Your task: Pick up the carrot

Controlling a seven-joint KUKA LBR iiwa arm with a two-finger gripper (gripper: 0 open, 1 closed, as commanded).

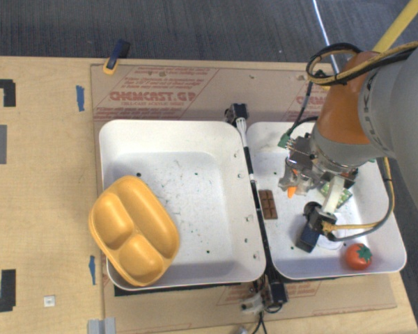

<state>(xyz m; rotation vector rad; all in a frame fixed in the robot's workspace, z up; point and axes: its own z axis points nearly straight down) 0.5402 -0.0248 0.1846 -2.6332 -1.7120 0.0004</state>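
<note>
Currently the gripper (297, 181) sits low in the right bin (285, 259), left of centre. The wrist covers it, so whether it's wide or closed can't be read. Carrot (290, 193): only a small orange stub shows at the gripper's lower-left edge. The rest is hidden, so its long axis and pointing direction can't be called. A brown block (267, 204) lies just left of it, by the bin wall. A red tomato (359, 256) sits in the near-right corner. A yellow divided dish (134, 229) overhangs the left bin (160, 141)'s near-left rim.
</note>
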